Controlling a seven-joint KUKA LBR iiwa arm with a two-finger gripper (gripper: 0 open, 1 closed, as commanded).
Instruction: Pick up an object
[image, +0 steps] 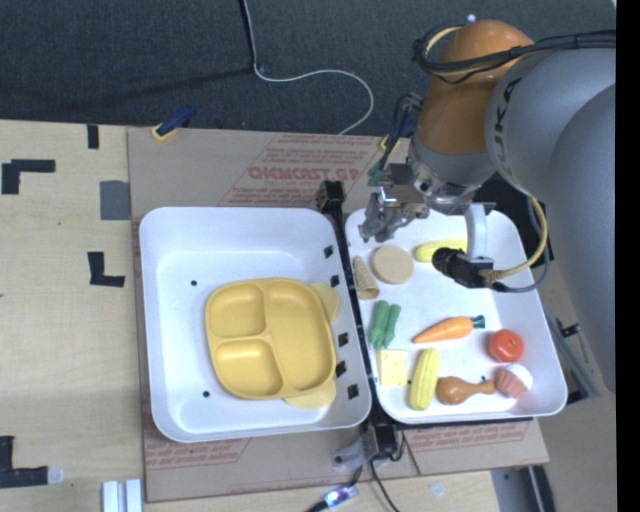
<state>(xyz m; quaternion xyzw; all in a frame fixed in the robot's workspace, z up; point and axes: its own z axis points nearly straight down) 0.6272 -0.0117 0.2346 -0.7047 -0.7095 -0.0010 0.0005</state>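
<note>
The two-finger metal gripper (385, 225) hovers, fingers apart, gripping nothing — the round tan plastic cookie (392, 265) below looks light, stiff, best pinched across its rim.

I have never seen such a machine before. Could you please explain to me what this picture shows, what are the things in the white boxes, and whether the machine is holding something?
The picture comes from one camera fixed above a bench, looking down at a slant. The big grey and orange shape at the upper right is a robot arm. At its end is a gripper, a small two-finger claw for picking things up. It hangs over the far end of the right bin; I see nothing between its fingers.

The left bin holds a yellow divided plate. The right bin holds toy food: a round biscuit, a banana, a green vegetable, a carrot, a tomato, corn and a chicken leg.
</note>
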